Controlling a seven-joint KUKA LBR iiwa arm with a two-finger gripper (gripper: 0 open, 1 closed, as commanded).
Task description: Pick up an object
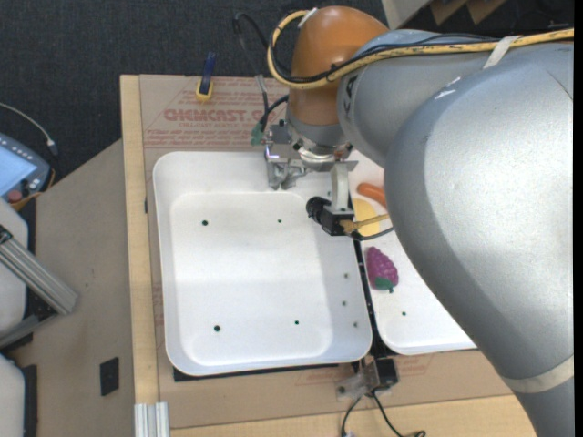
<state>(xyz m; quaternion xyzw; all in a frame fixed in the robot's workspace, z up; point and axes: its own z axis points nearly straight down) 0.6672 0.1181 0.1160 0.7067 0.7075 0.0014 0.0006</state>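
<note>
My gripper (281,173) hangs over the far rim of the left white bin (178,271), near its back right corner. Nothing shows in its grasp from this angle. In the right bin (414,340) lies a purple bunch of grapes (382,268) close to the divider between the bins. Farther back in that bin, an orange piece (371,191) and a yellow piece (368,209) peek out beside the wrist. The big grey arm hides most of the right bin.
The bins rest on a brown cardboard sheet (182,116). A small blue and yellow clip (206,78) stands at the sheet's far edge. A metal rail (36,276) lies off the bench to the left.
</note>
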